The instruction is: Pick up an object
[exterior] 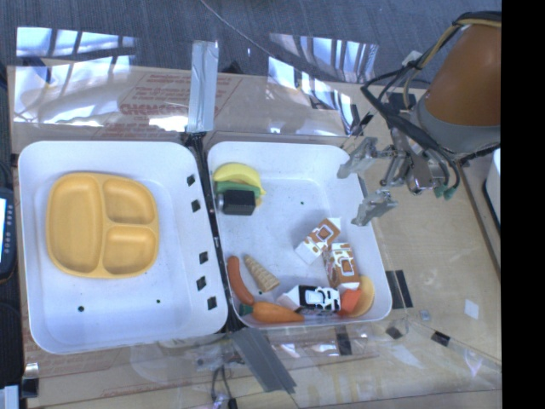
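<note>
Filling the left bin [34, 254] is a yellow divided tray [102, 224]. Right of centre, the right bin [281, 164] holds toy food: a banana [237, 175] at its upper left, a hot dog [239, 279], a cone [261, 273] and cartons [330, 250] lower down. At the frame's right, the gripper [368, 181] hovers open and empty over the bin's right rim.

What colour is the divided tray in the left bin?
Yellow, a plain mustard shade: the divided tray shows clearly in the camera view.

Grey arm from right, tool [368, 182] fingers spread, holding nothing
</note>
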